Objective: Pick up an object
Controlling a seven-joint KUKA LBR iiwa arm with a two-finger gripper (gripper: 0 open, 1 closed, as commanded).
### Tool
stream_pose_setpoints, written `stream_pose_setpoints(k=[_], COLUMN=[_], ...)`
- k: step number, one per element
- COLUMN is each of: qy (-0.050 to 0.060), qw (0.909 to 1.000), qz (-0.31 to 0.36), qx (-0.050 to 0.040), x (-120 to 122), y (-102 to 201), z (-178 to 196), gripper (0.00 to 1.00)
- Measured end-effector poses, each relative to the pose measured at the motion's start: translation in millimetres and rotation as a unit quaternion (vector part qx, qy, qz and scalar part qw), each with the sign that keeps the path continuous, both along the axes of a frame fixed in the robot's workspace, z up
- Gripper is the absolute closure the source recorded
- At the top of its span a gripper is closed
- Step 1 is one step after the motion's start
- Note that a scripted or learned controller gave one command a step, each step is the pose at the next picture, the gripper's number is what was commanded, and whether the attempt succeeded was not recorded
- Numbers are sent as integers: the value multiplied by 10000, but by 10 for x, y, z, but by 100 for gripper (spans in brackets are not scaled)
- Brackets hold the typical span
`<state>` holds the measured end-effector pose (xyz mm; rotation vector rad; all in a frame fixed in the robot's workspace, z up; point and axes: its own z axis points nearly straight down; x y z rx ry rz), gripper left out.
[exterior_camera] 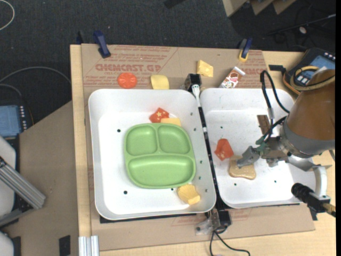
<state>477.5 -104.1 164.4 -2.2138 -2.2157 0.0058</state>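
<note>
Gripper [249,157] sat low in the right bin [234,193], fingers apart, just above a tan cookie-shaped piece [242,170], orange block [223,149] beside.

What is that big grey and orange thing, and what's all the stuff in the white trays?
It is a robot arm, reaching in from the right. One camera looks down from above. At the arm's end is a pincer for grabbing things; it sits low in the right tray, right over a tan cookie-shaped toy. I cannot tell whether it has grabbed it. An orange toy lies beside that. The left tray holds a green divided plate, a red toy and a yellow block. More small toys lie on the cardboard behind.
</note>
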Motion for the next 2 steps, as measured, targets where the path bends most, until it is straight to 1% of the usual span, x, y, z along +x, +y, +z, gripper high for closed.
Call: stream_pose_setpoints(k=[1, 2], qy=[-93, -65], qw=[10000, 10000], qz=[11, -14], qx=[-36, -32], x=[1096, 790], y=[-170, -441], z=[-326, 223], gripper=[0, 0])
